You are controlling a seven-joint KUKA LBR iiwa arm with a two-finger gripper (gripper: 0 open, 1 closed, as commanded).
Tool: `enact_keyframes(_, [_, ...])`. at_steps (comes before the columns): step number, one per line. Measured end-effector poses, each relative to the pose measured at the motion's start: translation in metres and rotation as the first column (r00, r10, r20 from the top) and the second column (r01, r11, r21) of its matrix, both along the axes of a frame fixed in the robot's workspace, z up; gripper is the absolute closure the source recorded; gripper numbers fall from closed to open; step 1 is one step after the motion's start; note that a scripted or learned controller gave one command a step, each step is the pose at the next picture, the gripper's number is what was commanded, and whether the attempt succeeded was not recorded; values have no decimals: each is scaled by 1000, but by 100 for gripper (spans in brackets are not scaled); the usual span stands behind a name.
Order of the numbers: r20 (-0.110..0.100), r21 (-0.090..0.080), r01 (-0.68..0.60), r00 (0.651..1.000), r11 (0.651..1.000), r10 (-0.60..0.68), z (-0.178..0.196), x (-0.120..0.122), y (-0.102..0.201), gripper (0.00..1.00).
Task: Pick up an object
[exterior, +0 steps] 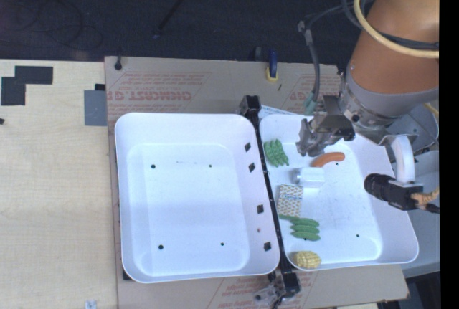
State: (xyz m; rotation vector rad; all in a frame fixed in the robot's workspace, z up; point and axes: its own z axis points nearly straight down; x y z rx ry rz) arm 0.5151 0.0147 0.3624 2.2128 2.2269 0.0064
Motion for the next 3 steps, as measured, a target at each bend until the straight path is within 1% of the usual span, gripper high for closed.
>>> enact_keyframes(1, [-5, -2, 11, 1000, 1000, -11, 29, -37, -53, 100])
enact_keyframes(2, [-16, -1, 6, 1000, 1000, -6, -49, -37, -36, 100])
enact_keyframes(3, [1, -1, 2, 1000, 1000, -2, 48, -39, -16, 100])
